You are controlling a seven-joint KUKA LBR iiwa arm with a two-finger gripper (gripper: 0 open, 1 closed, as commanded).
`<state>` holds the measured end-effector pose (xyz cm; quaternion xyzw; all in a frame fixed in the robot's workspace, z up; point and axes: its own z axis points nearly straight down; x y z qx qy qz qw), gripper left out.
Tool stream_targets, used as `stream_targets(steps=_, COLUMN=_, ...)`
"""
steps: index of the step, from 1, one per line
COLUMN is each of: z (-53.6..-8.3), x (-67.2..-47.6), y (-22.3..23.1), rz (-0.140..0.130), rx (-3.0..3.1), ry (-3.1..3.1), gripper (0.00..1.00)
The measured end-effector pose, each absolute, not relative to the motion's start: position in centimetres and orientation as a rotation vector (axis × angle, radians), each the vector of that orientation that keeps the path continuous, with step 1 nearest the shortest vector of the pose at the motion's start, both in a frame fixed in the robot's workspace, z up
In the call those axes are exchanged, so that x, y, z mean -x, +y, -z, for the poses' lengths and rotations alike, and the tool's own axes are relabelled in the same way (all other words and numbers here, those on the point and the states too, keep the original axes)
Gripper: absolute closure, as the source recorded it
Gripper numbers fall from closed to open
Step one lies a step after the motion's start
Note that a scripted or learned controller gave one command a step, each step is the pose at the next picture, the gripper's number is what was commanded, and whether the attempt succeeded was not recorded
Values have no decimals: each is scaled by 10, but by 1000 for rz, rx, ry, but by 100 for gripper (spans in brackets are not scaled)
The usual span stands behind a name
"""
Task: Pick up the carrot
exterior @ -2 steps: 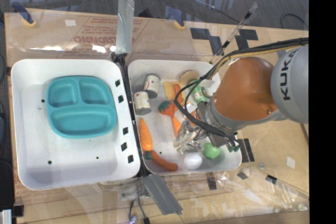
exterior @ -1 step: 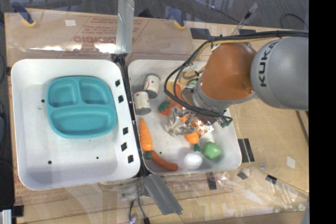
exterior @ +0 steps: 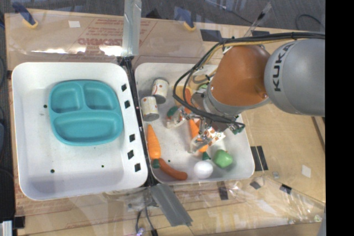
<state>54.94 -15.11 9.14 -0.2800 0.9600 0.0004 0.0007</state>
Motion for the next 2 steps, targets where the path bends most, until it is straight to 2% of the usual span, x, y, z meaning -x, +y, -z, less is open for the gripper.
stream_targets(steps=1, z=-91, x=-513, y=-161, rz=-4, rx=955, ry=2994, gripper=0)
stream_targets(steps=2, z=-101, x=-515, y=-159, rz=-4, rx=962, ry=2990, gripper=100)
